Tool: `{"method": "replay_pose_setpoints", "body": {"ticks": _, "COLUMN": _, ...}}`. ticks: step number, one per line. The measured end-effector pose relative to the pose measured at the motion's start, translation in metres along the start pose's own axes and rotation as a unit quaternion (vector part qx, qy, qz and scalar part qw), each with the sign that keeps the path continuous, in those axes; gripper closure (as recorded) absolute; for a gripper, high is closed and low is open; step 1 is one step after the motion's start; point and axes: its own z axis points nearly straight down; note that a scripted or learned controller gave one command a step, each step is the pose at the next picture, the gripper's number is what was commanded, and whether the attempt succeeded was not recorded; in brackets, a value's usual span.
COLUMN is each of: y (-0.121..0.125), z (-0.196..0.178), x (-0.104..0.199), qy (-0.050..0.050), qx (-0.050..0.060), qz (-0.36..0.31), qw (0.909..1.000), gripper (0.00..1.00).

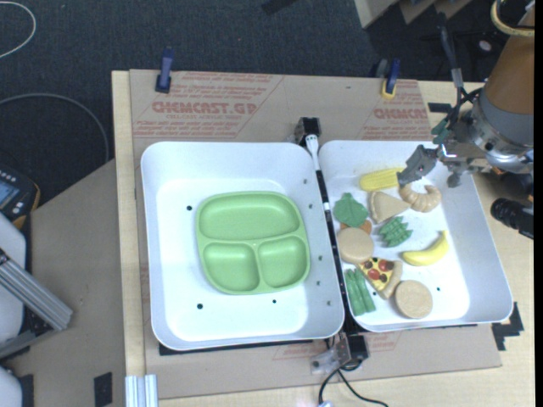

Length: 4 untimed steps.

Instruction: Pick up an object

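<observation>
Gripper [422, 166] sat low over the right bin's [484, 227] far side, just above the croissant [422, 197] and beside the corn cob [381, 179]; could not tell its state. Toy food crowded that bin's left half: green leaf [349, 210], bread wedge [388, 205], broccoli [394, 230], banana [427, 252], pizza slice [379, 273], round cookie [412, 298], green beans [360, 294]. Its right margin lay bare. Left bin [165, 227] held a smooth green three-compartment plate [253, 242], ringed by open white floor. Both bins rested on the worktop [254, 100].
</observation>
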Motion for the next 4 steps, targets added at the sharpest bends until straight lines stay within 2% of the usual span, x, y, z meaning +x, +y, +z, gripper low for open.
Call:
{"method": "replay_pose_setpoints", "body": {"ticks": 1, "y": -0.066, "z": 0.184, "x": 0.02, "qy": 0.004, "qx": -0.001, "qz": 0.001, "qw": 1.0, "gripper": 0.0}}
{"method": "replay_pose_setpoints", "body": {"ticks": 2, "y": -0.061, "z": 0.166, "x": 0.02, "qy": 0.002, "qx": -0.008, "qz": -0.001, "qw": 1.0, "gripper": 1.0}}
{"method": "replay_pose_setpoints", "body": {"ticks": 3, "y": -0.028, "z": 0.078, "x": 0.077, "qy": 0.001, "qx": -0.005, "qz": -0.004, "qw": 1.0, "gripper": 1.0}}
{"method": "replay_pose_setpoints", "body": {"ticks": 4, "y": 0.037, "z": 0.083, "x": 0.138, "qy": 0.001, "qx": -0.003, "qz": -0.004, "qw": 1.0, "gripper": 1.0}}
